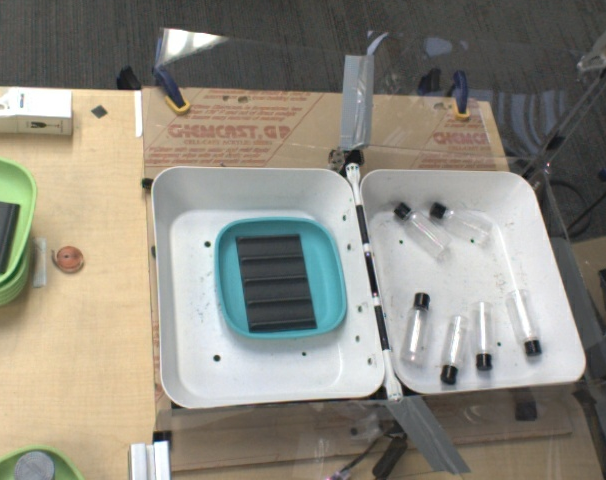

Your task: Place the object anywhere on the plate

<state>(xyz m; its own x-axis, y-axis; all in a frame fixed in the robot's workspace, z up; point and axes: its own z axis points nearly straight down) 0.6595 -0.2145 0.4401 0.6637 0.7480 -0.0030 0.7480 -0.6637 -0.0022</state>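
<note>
A teal square plate (pixel 229 268) sits in the middle of the left white bin (pixel 183 358), and a black ridged block (pixel 275 281) lies on it. The right white bin (pixel 543 228) holds several clear vials with black caps. Two lie near its back, vial (pixel 417 224) and vial (pixel 459 221). Others lie along its front: vial (pixel 416 326), vial (pixel 451 348), vial (pixel 482 336) and vial (pixel 522 320).
A cardboard sheet (pixel 283 123) lies behind the bins, held by clamps. On the wooden bench at left are a green dish (pixel 13 193) with a dark block, a small round orange piece (pixel 69 259) and a white box (pixel 28 111).
</note>
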